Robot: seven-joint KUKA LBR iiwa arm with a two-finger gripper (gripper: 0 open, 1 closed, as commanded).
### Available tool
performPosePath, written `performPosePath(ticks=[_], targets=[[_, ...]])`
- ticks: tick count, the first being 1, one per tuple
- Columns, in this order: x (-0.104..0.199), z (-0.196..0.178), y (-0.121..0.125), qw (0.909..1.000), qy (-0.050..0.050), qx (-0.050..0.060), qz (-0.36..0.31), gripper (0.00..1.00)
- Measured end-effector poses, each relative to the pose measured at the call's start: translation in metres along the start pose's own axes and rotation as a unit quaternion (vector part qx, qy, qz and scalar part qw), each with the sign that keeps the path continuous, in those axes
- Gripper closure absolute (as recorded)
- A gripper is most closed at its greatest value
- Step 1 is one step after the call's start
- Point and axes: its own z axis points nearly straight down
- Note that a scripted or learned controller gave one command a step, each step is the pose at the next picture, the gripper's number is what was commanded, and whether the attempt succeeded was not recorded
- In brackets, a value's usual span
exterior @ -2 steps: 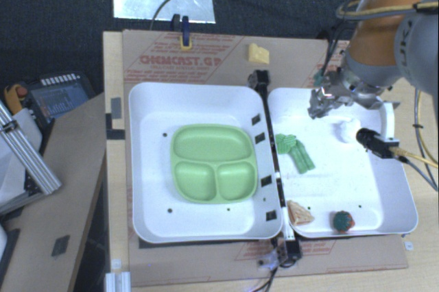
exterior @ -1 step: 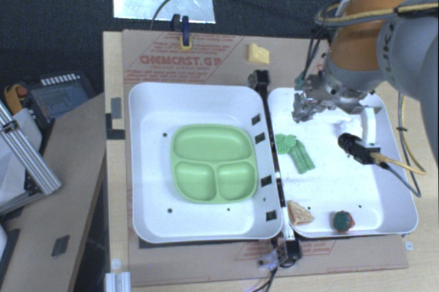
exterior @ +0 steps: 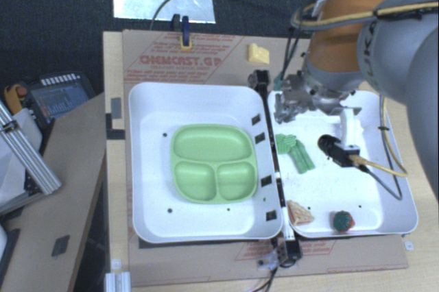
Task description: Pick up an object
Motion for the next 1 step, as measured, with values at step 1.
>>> performPosePath(ticks=[1], targets=[[0.049,0.0088,-0.0098,1.0,0.0,0.001,0.0,1.0]])
